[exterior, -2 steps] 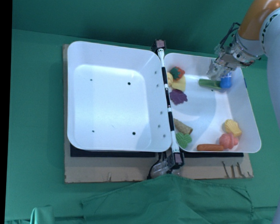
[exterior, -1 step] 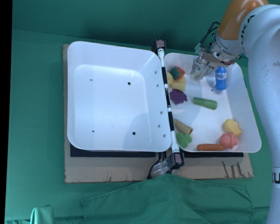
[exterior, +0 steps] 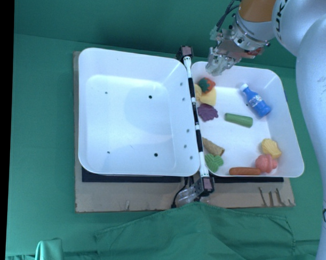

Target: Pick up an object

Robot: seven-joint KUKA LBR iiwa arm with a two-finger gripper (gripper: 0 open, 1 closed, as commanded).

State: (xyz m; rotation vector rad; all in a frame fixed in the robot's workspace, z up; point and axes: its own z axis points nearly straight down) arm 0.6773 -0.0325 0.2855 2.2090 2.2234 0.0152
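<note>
Above the right bin's (exterior: 291,131) far left corner, the tool (exterior: 217,67), its opening impossible to tell.

The toys (exterior: 239,120) lie in the right bin (exterior: 291,131), beside the left bin (exterior: 101,71).

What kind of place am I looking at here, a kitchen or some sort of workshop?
Most likely a robot test lab, not a kitchen. A grey arm with a gripper hangs over two white bins on a green-draped bench, and the food is toy: a blue bottle, a green cucumber, a carrot.
</note>
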